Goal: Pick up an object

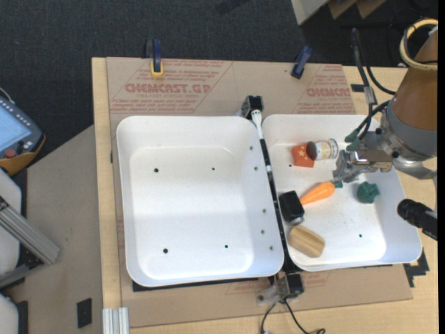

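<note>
Five objects sat in your right bin [389, 252]: carrot [318, 193], small jar [322, 149], orange block [302, 156], wood block [306, 241], green piece [368, 192]. Gripper [342, 175] hung low by the carrot's tip, likely lining up a grab. Nothing visibly held; jaw state unclear.

- Two white bins [188, 134], side by side on the bench.
- One carrot [318, 193].
- One small jar [322, 149].
- One orange block [302, 156].
- One green object [368, 192].
- One wooden block [306, 241].
- One black block [290, 207].
- Two blue clamps [156, 56] at the far edge.
</note>
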Controlling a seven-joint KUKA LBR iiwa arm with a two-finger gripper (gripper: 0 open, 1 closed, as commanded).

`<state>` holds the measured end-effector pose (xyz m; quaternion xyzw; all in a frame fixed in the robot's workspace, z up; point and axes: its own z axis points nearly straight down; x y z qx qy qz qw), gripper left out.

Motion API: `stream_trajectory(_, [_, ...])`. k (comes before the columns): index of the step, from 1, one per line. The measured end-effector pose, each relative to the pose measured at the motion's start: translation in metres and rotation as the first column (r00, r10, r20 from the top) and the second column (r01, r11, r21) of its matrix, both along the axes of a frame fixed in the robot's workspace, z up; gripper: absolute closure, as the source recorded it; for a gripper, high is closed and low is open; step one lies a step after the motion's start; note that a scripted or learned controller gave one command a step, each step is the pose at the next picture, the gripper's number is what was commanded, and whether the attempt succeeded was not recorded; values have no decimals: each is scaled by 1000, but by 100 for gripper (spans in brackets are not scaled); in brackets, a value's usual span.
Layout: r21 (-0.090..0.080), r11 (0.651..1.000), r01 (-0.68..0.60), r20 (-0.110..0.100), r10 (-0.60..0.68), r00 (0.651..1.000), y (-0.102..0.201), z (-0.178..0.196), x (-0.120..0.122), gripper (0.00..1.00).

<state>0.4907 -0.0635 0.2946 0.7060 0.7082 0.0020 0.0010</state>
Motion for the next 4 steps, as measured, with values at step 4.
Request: stream_trajectory(4, [-3, 1000, 4, -22, -5, 1000, 125, -66, -15, 100])
